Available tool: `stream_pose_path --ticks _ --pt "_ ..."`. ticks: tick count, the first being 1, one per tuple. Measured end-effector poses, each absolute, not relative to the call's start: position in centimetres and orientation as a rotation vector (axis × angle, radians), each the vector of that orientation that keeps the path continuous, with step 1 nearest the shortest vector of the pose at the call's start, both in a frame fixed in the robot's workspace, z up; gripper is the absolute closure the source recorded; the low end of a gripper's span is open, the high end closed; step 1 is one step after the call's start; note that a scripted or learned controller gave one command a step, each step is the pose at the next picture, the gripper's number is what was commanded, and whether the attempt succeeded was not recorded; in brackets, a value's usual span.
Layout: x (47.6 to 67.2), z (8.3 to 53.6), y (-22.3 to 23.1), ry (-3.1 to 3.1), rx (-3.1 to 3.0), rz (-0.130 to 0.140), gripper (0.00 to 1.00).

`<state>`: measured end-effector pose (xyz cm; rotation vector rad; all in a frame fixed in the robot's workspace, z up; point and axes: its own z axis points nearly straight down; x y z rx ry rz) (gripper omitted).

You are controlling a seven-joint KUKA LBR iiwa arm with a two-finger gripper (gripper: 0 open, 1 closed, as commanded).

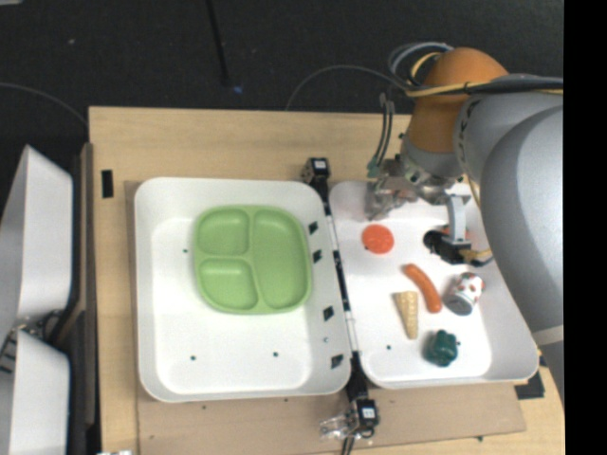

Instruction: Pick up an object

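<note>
on the near side of the right bin (503, 363), at about 5 o'clock in that bin, sits a dark green toy vegetable (441, 347). just beyond it, a pale cone-shaped piece (408, 312) lies beside an orange sausage-like piece (423, 286), with a small red-and-white can-like object (464, 293) at their 3 o'clock. further back, a round red-orange piece (377, 240) lies apart from the rest, toward 11 o'clock in the bin. the left bin (161, 349) holds a green divided plate (253, 258). both bins rest on the wooden bench (114, 254).

farthest back, the end effector (391, 200) hangs over the far left corner of the right bin, just at 12 o'clock of the round red-orange piece. whether its fingers are apart or together i cannot tell; nothing visible sits between them.

this looks like the approach step, nothing lifted yet. the round piece seems the likeliest target: the next move calls for shifting slightly toward 6 o'clock, lowering astride it, then closing.
</note>
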<state>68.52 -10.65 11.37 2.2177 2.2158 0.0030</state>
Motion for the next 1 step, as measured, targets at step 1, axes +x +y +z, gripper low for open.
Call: stream_pose_path --ticks 1 --pt "68.28 16.14 -11.33 2.217 2.218 0.006 1.00"
